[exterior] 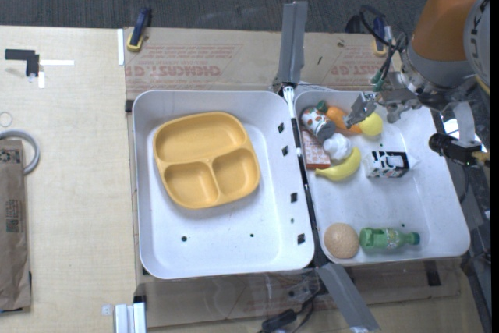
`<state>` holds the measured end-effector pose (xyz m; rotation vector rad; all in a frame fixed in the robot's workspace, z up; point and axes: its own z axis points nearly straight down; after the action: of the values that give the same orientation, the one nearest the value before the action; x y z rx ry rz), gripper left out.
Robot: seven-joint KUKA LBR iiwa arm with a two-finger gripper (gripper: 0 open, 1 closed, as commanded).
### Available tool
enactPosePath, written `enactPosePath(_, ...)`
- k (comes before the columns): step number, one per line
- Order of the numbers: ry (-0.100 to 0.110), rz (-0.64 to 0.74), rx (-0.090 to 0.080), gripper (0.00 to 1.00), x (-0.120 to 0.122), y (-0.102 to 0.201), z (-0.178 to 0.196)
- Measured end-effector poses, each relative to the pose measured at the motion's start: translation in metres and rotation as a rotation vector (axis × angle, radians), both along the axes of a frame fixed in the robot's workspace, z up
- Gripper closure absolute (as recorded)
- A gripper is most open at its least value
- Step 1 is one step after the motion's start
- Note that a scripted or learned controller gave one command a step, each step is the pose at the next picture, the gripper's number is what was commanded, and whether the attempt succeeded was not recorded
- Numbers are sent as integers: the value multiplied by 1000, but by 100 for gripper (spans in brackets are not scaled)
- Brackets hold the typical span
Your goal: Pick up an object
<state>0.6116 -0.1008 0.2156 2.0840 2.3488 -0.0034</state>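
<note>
My gripper (377, 110) hangs over the far part of the right bin (437, 207), open, with its fingers spread apart. A small yellow lemon-like fruit (373, 126) lies just under and between the fingertips; nothing is lifted. Close to its left are an orange piece (337, 116) and a round white and brown thing (313, 119). Further forward lie a banana (341, 168), a small white lump (337, 144), a reddish flat box (315, 154) and a white and black carton (387, 163). A tan ball (341, 240) and a green bottle (389, 239) rest near the front wall.
The left bin (156, 246) holds a yellow divided plate (207, 158). A grey divider post (293, 51) rises between the bins at the back. The arm's orange band (448, 19) looms over the right bin's far right corner. Cardboard lines the bench behind the bins.
</note>
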Motion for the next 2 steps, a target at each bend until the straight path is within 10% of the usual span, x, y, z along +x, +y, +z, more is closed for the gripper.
enactPosePath(1,-22,-21,-1,0,-52,-36,-96)
enactPosePath(2,-27,-24,-10,100,-52,-40,-86)
